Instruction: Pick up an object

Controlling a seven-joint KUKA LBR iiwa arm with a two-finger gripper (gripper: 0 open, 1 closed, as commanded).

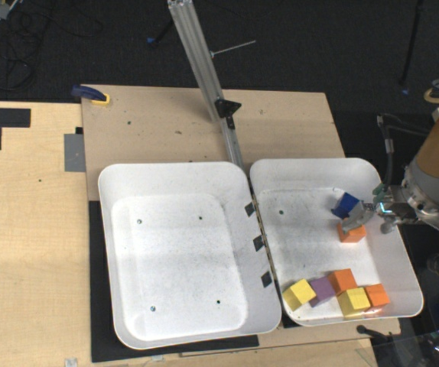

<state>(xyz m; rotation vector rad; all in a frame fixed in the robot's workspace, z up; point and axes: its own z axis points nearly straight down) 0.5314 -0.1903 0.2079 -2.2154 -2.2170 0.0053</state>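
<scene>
At the near edge of the right bin (403, 270) lie 5 blocks: a yellow block (300, 292), purple block (323, 288), and 3 more in orange and yellow. Farther back, the tool (359, 219) sits over an orange block (352, 234), beside a blue block (346, 204); I cannot tell its opening. The left bin (120, 186) adjoins on the worktop (28, 228).

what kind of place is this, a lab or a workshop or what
Likely a robotics lab test bench: two white bins sit side by side on a wooden bench, coloured blocks lie in the right one, and a robot gripper reaches in. Cables trail behind.
</scene>
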